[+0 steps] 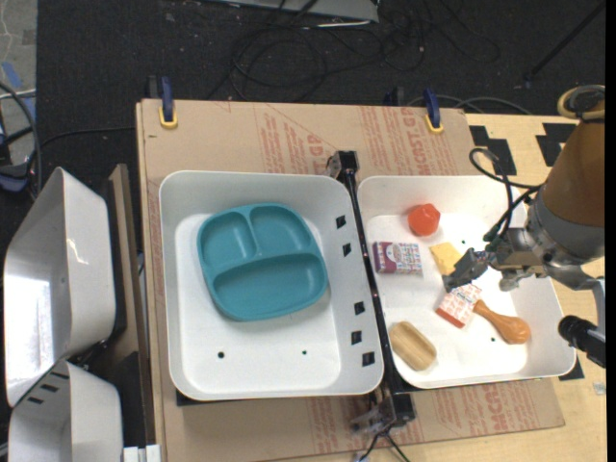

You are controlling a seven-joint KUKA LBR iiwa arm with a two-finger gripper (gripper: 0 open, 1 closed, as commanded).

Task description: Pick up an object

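Note:
The right white bin [545, 352] holds several small items. A red round fruit [423, 219] lies at the back, with a purple-and-white packet [397, 257] to its front left. A yellow wedge [443, 255] sits mid-bin, a red-and-white packet [458, 307] in front of it. An orange spoon-shaped piece [503, 324] lies to the right and a tan bun [414, 346] near the front left. My gripper [465, 269] reaches in from the right and hangs just above the gap between the yellow wedge and the red-and-white packet. Nothing visibly sits in it.
The left white bin [260, 359] carries a teal divided plate [262, 261]. A black divider [364, 287] runs between the two bins. The grey arm with its orange band [577, 176] covers the right bin's far right side. Cables lie on the floor behind the bench.

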